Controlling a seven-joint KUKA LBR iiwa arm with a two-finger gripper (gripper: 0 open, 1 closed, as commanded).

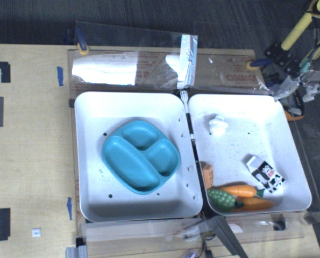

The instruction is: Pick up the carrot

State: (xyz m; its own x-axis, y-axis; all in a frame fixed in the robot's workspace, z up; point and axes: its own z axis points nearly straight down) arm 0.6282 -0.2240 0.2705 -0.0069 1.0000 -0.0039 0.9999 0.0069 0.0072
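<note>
The carrot lies on its side in the right bin, close to the front wall, its orange body running left to right. A bumpy green piece sits against its left end. A second orange tapered piece lies just in front of it along the bin's front wall. I cannot tell which of these parts are joined. Nothing is touching the carrot.
A brown-orange cylinder stands by the divider. A black-and-white box lies right of the carrot, and a small white object sits toward the back. The left bin holds a blue divided plate. Cables and clamps crowd the upper right.
</note>
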